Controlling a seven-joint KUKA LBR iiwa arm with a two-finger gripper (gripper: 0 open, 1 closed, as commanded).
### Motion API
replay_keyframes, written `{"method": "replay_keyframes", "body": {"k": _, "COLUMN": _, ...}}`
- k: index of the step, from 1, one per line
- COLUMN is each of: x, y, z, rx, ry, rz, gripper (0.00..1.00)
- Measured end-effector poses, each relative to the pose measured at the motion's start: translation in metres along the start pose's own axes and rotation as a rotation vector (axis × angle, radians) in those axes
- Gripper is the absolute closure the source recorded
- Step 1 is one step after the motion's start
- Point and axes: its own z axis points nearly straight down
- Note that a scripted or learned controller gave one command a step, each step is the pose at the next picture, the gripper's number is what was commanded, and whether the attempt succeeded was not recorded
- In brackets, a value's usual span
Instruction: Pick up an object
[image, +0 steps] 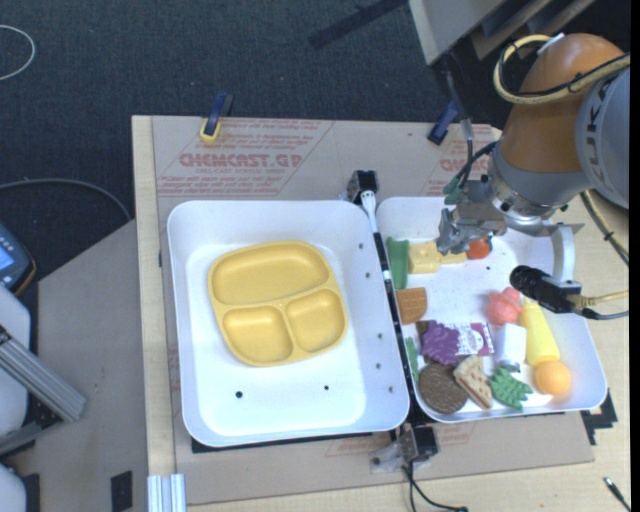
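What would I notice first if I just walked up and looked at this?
Probably the big yellow tray with three sections, alone in the left bin. Next, the bright heap of toy food in the right bin: purple grapes, a round orange, a brown cookie. Above that bin hangs the robot arm with its orange band, its gripper low over a yellow cheese wedge.

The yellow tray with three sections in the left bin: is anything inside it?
Nothing lies in the yellow tray; all three sections show bare. It sits on the floor of the left bin. The patch of bin floor beneath the tray is covered, so that cannot be seen.
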Motion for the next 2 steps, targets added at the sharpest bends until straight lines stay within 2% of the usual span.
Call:
{"method": "replay_keyframes", "body": {"k": 1, "x": 0.023, "y": -0.007, "z": -0.010, "rx": -0.001, "ry": 0.000, "rz": 0.002, "gripper": 1.00}}
{"method": "replay_keyframes", "body": {"k": 2, "x": 0.008, "y": -0.009, "z": 0.002, "rx": 0.000, "ry": -0.002, "rz": 0.007, "gripper": 1.00}}
